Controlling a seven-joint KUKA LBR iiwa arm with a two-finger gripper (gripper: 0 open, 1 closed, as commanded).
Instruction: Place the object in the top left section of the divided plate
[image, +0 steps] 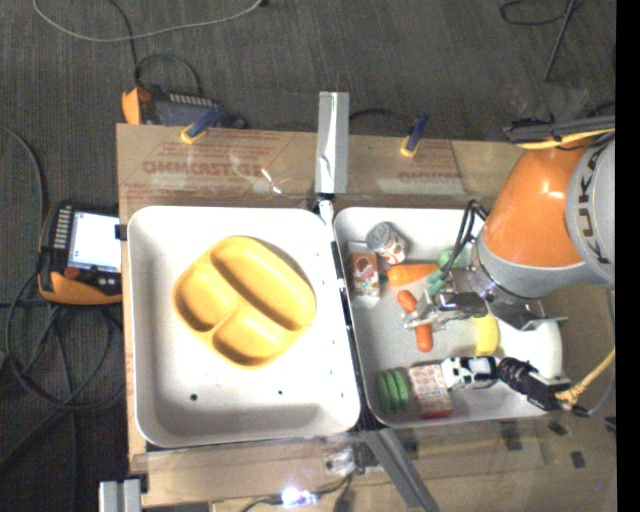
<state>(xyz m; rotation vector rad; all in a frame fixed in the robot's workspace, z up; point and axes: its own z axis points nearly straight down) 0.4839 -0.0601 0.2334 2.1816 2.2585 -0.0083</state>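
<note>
on the tabletop's left side the left bin (150, 400) carries the yellow divided plate (245, 298), tilted, its three sections bare. across the divider, the right bin (530, 408) holds a clutter: a small can (385, 240) near its far edge, a packet (364, 273) against its left wall, an orange carrot-like piece (410, 274), a red piece (424, 337), a green ribbed item (392, 389) and a patterned box (429, 388) by the near edge. the hand (440, 305) hangs over the bin's middle among the orange and red pieces; whether it is wide, narrow or gripping i cannot tell, and which item is the task's object (406, 299) is only a guess. crowding could cause a nudge or double pick, and the plate's tilt makes the section easy to miss.
</note>
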